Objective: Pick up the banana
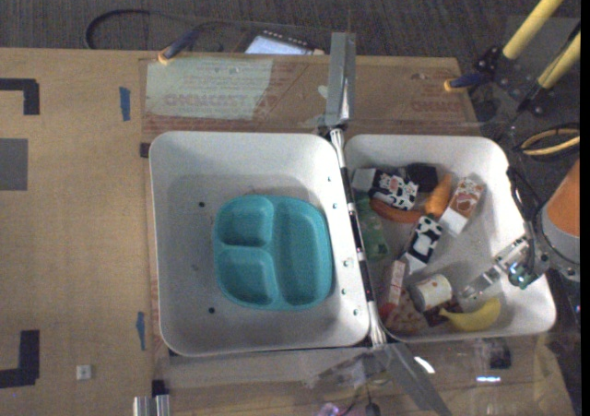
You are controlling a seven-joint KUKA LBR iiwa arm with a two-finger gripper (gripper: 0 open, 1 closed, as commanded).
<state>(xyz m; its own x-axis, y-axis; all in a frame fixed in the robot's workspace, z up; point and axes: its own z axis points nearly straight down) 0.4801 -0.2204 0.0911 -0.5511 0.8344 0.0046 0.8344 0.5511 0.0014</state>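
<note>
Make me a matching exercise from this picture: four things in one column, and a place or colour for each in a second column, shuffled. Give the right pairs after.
Things
1. banana
2. teal divided plate
3. gripper
4. black-and-white cow-patterned carton

Descriptions
A. in the middle of the left bin
B. yellow, at the near edge of the right bin
C. near the far edge of the right bin
D. just above the banana, reaching in from the right

Pairs: 1-B, 2-A, 3-D, 4-C
</note>
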